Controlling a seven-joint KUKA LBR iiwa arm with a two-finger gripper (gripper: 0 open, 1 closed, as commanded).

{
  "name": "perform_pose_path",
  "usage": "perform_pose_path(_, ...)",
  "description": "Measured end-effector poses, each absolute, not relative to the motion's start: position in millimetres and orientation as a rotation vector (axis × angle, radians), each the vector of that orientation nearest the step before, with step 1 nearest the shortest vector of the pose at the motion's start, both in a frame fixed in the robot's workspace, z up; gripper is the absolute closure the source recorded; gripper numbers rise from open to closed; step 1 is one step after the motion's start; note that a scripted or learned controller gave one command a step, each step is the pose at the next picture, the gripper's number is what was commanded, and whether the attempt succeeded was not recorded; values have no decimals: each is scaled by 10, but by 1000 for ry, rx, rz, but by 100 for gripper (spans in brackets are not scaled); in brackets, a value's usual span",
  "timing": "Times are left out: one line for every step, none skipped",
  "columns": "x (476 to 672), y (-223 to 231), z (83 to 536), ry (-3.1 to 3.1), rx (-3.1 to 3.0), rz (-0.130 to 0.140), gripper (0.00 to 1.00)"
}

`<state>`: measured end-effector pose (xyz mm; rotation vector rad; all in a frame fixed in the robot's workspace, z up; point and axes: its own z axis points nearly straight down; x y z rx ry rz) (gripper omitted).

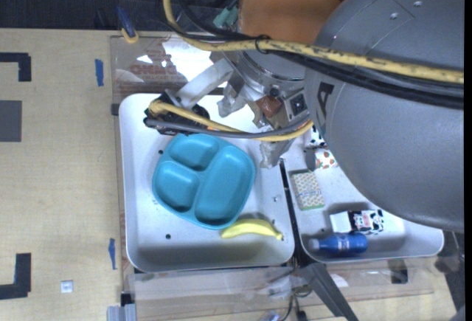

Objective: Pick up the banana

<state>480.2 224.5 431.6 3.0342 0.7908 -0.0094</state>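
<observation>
Camera view: banana (251, 230) beside blue plate (204, 181) (left bin (140, 238)).

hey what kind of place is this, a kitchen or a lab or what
Most likely a robotics lab bench set up for picking trials, not a kitchen. A large grey and orange arm reaches over two shallow white bins holding odd items: a banana, a blue divided plate, a blue bottle.
</observation>
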Motion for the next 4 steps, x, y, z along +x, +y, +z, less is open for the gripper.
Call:
perform_pose_path(4780,2249,2653,1069,2952,-20,0)
perform_pose_path(4790,1476,3214,1011,2972,-18,0)
perform_pose_path(5214,2244,4315,474,3100,-6,0)
perform_pose_path(5227,2247,4381,469,3092,-12,100)
